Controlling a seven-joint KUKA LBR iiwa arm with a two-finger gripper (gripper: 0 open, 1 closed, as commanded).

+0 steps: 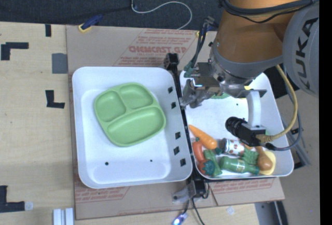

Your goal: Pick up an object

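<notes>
My own orange wrist band and grey housing cover the upper part of the right bin (277, 110), and my end effector (194, 95) is a dark metal tangle at that bin's left wall; I cannot tell how its tips stand, and nothing shows between them. Below and to the right of it, toward the bin's near edge, the toys lie heaped: a smooth orange carrot (203, 137) nearest, then a green plastic piece (236, 165), a small labelled bottle (234, 147) and a yellowish rounded fruit (266, 162), partly overlapping, so their outlines are hard to separate. A black cylinder (239, 129) on my arm overlaps the heap's upper edge. Bare white floor lies between my end effector and the carrot. To my left, beyond the shared walls, the left bin (85, 115) holds a matte green divided plate (129, 113), with open room around it. Both bins sit on brown cardboard (104, 45) on the desk.
</notes>
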